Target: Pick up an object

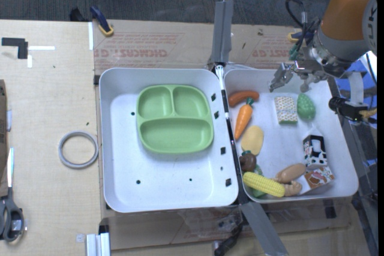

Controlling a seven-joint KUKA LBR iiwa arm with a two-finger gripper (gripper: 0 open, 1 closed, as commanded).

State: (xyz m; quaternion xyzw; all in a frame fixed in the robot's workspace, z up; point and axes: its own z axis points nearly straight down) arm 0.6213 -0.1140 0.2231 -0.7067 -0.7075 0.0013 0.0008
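The cardboard [180, 45] behind the two bins bears red mirrored print, too faint to read. The left bin [114, 147] holds a green divided plate [175, 118]. The right bin [336, 147] holds toy food: carrot [242, 119], corn [263, 183], a cow-patterned carton [314, 151]. The gripper [293, 78] hovers over the right bin's far edge, fingers spread, holding nothing.

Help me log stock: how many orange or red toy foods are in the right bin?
2: a red sausage near the bin's back-left corner, and a carrot just in front of it. Others may be hidden.
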